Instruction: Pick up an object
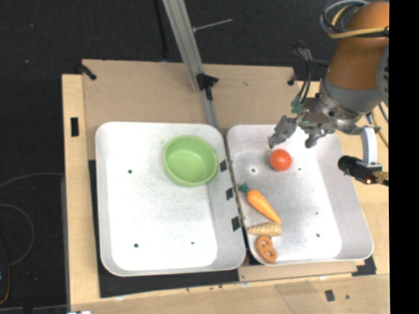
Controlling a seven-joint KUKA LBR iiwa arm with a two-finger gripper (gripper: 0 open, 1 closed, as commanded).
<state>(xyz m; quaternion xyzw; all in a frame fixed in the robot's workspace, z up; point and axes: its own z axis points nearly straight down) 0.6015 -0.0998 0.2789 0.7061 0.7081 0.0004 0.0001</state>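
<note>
A red tomato lies in the right bin, toward its far side. My gripper hangs just above and behind the tomato, open, with one finger on the left and one on the right and nothing between them. An orange carrot with a green top lies near the bin's left wall. In front of it sit a pale parsnip-like piece and an orange pretzel-shaped piece.
A green bowl stands in the left bin, at its far right. A grey metal post slants up from between the bins. Bare bin floor lies right of the carrot.
</note>
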